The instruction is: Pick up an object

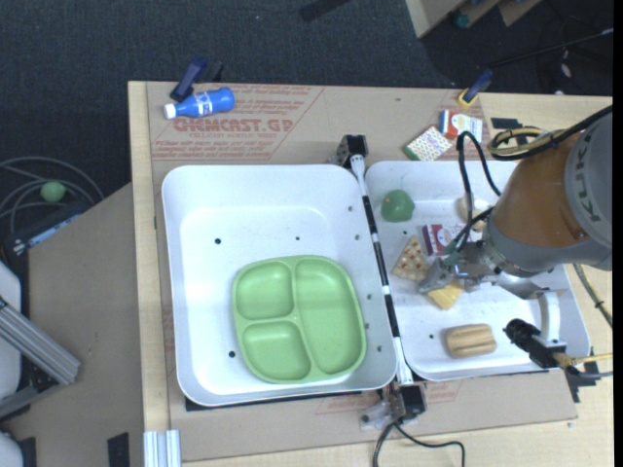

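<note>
I see gripper [450,272] low in rt bin [545,353] | over yellow wedge [445,297] | jaws: can't tell | green tray [297,317] in lt bin [195,251]

Arm [555,202] cut off at the right edge, its bulk covering the right bin's [487,353] far corner and part of its floor. Claw [450,272] down among clutter, fingers too blurred to read as spread or closed. Yellow piece [446,297] half tucked under it. Red-and-white packet [435,233] partly masked by cables. Print on the small card [425,145] too tiny to read.
</note>
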Robot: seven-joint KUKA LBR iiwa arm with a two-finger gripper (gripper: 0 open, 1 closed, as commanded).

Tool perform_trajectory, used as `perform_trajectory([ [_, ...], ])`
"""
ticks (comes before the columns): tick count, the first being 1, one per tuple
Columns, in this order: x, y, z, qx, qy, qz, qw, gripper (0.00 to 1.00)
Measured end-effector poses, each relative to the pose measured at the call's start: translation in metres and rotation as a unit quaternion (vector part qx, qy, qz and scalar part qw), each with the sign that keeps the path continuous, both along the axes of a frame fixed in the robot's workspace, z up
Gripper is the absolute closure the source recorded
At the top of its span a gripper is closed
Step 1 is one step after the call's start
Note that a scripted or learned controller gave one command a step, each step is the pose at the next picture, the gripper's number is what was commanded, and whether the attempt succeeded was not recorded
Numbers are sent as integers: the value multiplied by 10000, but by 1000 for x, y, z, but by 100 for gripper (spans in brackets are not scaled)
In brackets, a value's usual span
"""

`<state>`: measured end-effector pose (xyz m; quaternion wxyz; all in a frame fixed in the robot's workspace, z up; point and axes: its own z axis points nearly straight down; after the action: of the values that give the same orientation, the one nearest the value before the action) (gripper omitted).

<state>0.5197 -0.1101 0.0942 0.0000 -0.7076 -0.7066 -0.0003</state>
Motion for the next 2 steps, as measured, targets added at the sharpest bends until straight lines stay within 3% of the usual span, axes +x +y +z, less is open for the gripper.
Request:
perform_trajectory([
  [1,55,62,92,4,-16,18,10000,100],
  [2,53,61,90,-2,0,9,10000,0],
])
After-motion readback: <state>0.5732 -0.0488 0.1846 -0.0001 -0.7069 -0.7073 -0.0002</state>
